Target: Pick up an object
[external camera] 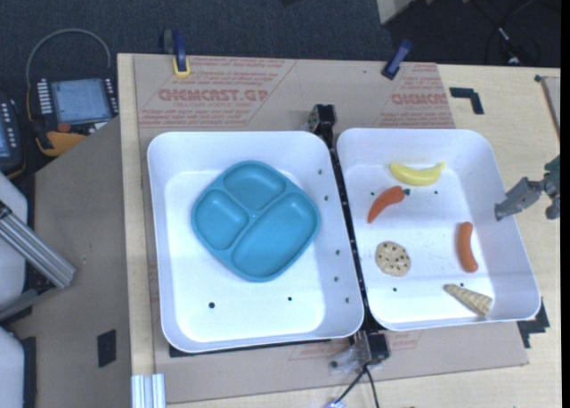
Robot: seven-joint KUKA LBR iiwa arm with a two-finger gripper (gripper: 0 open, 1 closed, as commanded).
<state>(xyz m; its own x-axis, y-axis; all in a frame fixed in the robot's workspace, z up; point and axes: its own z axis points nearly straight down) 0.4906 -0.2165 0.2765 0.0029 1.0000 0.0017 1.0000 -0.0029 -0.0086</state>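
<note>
At the frame's right edge, the gripper (515,201) hangs just outside the right bin (499,161); its state can't be told. Inside lie a banana (417,172), chili (386,203), cookie (393,258), sausage (467,247) and what may be a cone (469,298).

Both white bins (169,246) look like smooth, faintly glossy plastic. The blue divided plate (256,219) in the left one appears matt plastic. The bench (294,85) is printed brown cardboard, dull. The cookie (393,258) seems rough-surfaced, though it is small.

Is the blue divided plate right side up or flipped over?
Right side up: the blue plate in the left bin shows its three recessed compartments facing upward.
</note>
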